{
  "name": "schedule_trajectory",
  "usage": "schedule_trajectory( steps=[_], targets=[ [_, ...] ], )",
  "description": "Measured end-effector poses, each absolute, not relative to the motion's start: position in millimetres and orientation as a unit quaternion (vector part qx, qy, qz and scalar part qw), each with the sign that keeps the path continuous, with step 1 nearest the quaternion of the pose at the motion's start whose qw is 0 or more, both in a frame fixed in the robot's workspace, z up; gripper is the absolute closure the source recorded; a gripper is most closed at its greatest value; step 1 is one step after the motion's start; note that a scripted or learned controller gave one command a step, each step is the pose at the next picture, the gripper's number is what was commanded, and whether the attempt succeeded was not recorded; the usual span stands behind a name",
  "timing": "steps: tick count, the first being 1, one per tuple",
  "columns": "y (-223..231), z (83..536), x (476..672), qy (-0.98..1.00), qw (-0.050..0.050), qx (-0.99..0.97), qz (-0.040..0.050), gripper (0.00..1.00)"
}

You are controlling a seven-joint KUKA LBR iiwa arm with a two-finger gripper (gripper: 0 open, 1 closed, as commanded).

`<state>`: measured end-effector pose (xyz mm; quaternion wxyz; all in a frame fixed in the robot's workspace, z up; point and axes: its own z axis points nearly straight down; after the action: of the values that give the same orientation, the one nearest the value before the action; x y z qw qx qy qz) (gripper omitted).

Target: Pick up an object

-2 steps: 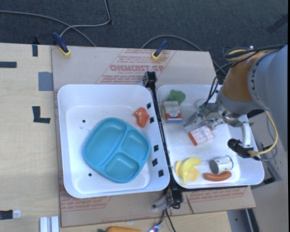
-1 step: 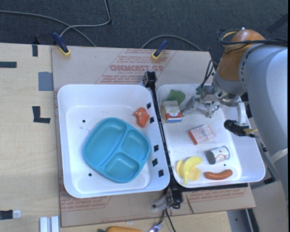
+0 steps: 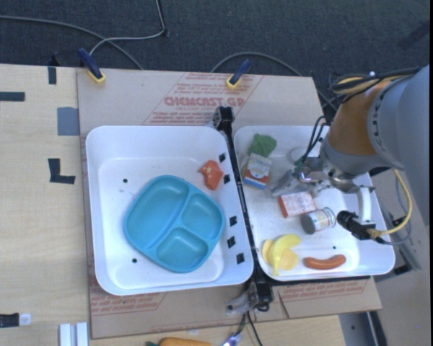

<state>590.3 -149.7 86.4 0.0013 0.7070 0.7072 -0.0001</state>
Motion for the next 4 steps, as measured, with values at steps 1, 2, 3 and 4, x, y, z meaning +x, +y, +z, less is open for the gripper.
schedule_trajectory(
  steps=[1, 2, 3, 4],
  targets=[
    [-128.1, 86.1, 640.7, 0.707, 0.005, 0.707, -0.0011, 0.0],
    [-106.7, 107.1, 666.5, 0.707, 0.0, 0.707, -0.0031, 0.0],
    [-134.0, 156.1, 617.9, 0.707, 0.0, 0.707, -0.0008, 0.0],
    [-126.6, 86.2, 657.1, 0.708, 0.002, 0.706, 0.0009, 0.0]
  ],
)
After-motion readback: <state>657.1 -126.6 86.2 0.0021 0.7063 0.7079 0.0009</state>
